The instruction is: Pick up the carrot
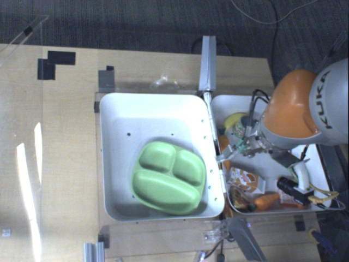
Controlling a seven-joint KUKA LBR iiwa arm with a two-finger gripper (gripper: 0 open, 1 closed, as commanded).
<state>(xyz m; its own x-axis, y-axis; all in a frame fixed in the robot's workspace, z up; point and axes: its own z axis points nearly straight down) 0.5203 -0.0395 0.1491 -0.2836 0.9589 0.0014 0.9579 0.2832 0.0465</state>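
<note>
Orange carrot [266, 201]: lies on its side along the near wall of the right bin [235, 99], just beside a printed snack packet [242, 180] and well apart from the gripper.
Feel: from here it looks light, stiff and smooth-skinned. With that taper, I'd expect it to slip out of a pinch at the thin end.
Where to hold: across the thick middle, jaws square to its length. The bin wall sits close, so there is little room on the near side.
Gripper [235, 149]: hangs on the left side of the right bin, near the divider. I cannot tell whether it is open or closed, as it reads as a tangle of metal.
Hidden: the arm [292, 111] covers much of the bin's middle and right side.
Hard to make out: the carrot's right end runs into something red [292, 205], and a yellow thing [235, 120] at the back is half covered.
</note>
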